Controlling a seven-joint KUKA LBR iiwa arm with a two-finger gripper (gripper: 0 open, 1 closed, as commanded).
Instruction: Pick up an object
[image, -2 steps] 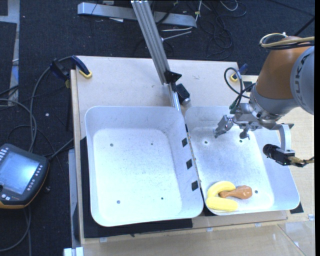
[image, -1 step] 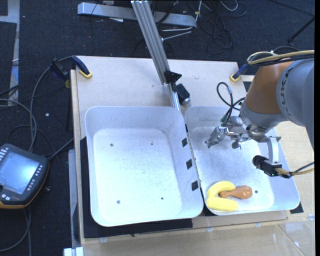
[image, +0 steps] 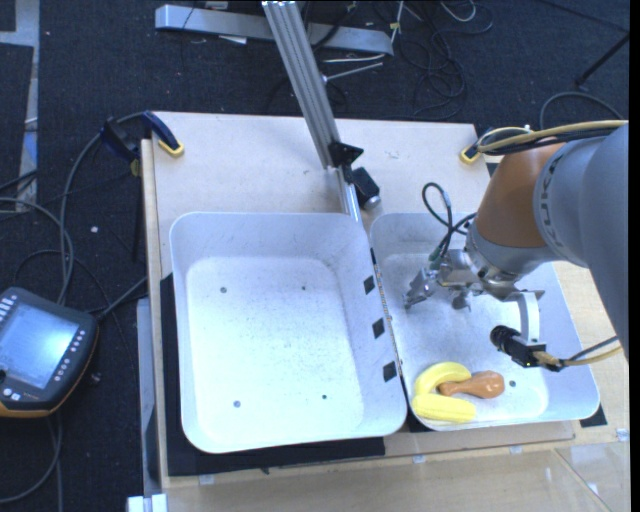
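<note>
Two bins on my bench | gripper (image: 432, 291) over right bin (image: 400, 245), finger state I cannot tell | banana (image: 441, 392) overlaps orange object (image: 483, 384), shape unclear.

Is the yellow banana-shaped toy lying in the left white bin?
No, the yellow banana-shaped toy lies in the right white bin, beside an orange-brown toy.

Yellow banana (image: 440, 392), tan object (image: 478, 385) touching, right bin (image: 575, 400) front.
</note>
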